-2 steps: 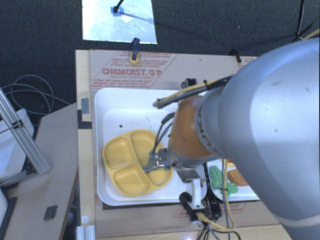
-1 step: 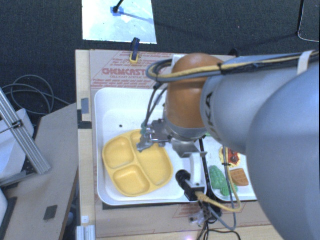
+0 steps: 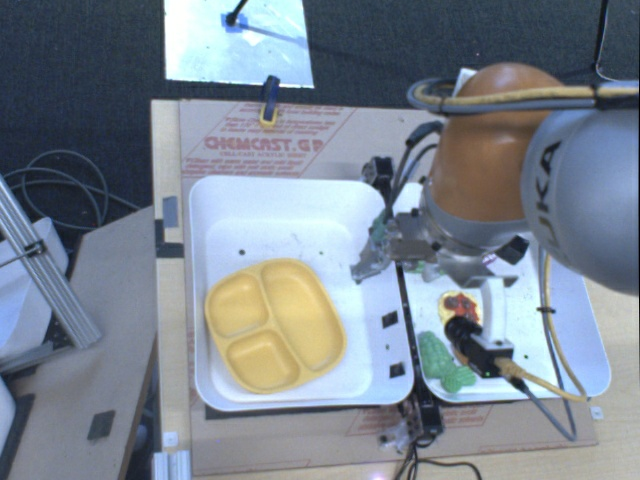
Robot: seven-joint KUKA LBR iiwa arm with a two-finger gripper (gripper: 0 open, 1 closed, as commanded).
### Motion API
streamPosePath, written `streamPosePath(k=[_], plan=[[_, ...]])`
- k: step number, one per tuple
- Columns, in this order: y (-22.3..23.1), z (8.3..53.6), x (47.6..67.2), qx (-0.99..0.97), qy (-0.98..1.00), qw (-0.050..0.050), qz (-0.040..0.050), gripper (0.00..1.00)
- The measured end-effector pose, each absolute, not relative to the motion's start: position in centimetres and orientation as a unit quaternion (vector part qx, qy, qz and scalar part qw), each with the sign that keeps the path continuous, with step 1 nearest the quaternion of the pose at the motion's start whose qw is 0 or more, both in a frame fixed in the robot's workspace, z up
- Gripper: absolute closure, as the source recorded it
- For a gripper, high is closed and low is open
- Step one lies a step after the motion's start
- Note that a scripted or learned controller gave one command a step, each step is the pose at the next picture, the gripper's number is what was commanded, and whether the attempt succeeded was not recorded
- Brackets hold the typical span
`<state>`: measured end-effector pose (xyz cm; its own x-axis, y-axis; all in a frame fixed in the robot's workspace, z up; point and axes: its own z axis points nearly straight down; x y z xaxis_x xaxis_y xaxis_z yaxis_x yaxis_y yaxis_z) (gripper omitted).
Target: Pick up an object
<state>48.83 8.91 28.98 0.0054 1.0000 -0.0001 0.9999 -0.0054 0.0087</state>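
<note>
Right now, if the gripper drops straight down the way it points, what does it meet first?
Probably bare floor of the left bin, near its right wall. The gripper hangs just right of the yellow divided tray, though depth is unclear from this slant.

Left bin (image 3: 215,218): yellow tray (image 3: 275,323) fills front-left, far edge & right side free. Right bin (image 3: 590,353): arm (image 3: 500,158) overhangs most; green thing (image 3: 443,360) & red thing (image 3: 460,304) crowd its left edge.

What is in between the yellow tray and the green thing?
In the camera view, bare white bin floor, then the rims where both bins meet, lie between the yellow tray and the green thing.
</note>
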Motion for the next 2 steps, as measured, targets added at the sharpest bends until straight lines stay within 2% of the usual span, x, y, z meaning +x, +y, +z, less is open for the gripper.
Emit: streamPosePath(k=[1,2], plan=[[9.4,29.6,48.8,0.704,0.71,0.001,0.0018,1.0],[12.8,25.6,48.6,0.705,0.709,-0.001,-0.0008,1.0]])
